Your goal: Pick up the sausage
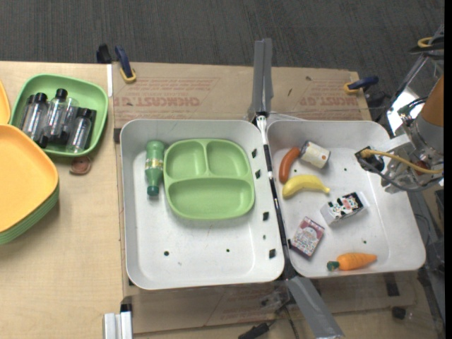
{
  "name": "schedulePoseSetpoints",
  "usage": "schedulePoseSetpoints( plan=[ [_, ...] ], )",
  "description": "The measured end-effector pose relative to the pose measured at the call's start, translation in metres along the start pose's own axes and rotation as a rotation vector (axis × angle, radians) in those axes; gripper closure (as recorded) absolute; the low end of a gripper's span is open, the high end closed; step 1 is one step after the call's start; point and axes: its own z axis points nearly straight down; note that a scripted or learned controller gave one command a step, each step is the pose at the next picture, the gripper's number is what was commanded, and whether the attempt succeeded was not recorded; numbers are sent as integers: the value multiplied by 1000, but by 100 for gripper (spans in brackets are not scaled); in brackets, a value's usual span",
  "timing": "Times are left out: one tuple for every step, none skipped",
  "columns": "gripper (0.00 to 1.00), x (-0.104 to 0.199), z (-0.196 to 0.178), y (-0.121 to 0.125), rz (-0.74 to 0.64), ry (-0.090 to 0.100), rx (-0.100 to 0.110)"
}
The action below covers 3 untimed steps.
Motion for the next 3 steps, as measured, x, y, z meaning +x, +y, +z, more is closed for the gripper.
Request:
schedulePoseSetpoints(
  plan=[
    [100,-1,-8,1,-1,-4,2],
    [100,-2,-15,1,-1,-7,3],
    [100,-3,-23,2,-1,-10,5]
  ],
)
